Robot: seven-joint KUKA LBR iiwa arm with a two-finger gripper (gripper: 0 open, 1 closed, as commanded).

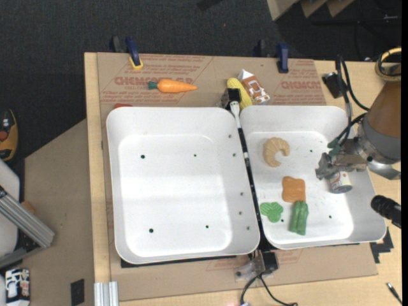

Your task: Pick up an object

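while the arm [382, 129] reaches in from the right, its pincer [333, 164] sits low over the right bin [331, 121], near that bin's right wall. whether the pincer is open or closed cannot be told from this slanted view; the metal parts blur together. just below it lies a small grey-and-white can-like object [341, 182], touching or nearly touching the pincer, but nothing is clearly seen held.

several candidates lie in the right bin: a tan croissant [275, 150] toward the upper middle, an orange block [294, 189] in the centre, a green leafy piece [272, 211] and a green pickle-like piece [299, 217] near the front edge. the left bin [127, 132] offers no target. a carrot [172, 87] and a yellow-and-red packet [247, 89] rest on the tabletop [95, 107] beyond the bins, well apart from the pincer.

the step in hand looks like settling on a target and descending. the can is nearest, so it seems the sensible choice. to do it well, the arm should centre over the can, straddle its narrow width rather than its length, and go down far enough to catch the body rather than the top edge. a round can may roll away from a one-sided touch, and the bin wall nearby leaves little room on that side. lifting straight up and slowly would show whether the grip took.
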